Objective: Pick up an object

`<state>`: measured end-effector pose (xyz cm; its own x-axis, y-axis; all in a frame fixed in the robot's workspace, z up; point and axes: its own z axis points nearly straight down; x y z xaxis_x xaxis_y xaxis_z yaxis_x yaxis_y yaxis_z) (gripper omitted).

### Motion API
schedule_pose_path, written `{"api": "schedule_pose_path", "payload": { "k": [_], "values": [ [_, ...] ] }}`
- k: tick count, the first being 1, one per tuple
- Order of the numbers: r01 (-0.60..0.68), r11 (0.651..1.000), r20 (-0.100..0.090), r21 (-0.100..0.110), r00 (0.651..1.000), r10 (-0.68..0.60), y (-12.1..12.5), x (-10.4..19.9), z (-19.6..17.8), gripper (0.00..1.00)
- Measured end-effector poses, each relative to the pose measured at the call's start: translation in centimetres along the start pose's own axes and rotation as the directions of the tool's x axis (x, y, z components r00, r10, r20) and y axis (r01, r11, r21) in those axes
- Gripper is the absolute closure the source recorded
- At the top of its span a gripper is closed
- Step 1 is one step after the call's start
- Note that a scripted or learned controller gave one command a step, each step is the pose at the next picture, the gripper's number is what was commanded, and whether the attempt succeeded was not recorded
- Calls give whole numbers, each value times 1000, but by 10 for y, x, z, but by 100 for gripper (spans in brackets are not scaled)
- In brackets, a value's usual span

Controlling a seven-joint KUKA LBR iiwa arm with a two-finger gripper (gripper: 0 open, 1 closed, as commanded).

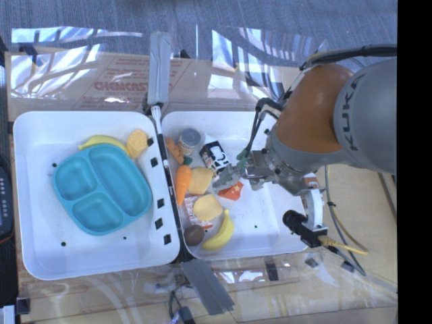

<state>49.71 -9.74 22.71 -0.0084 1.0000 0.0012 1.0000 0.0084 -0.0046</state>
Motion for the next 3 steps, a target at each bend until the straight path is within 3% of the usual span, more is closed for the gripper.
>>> {"api": "schedule_pose_path", "payload": {
  "k": [1,2,3],
  "values": [
    [61,998,0,4,998,-61,-12,-34,76,0],
    [110,994,7,-18,994,-110,69,-48,127,0],
    [118,993,2,-1,993,-118,-14,-87,135,0]
  ]
}}
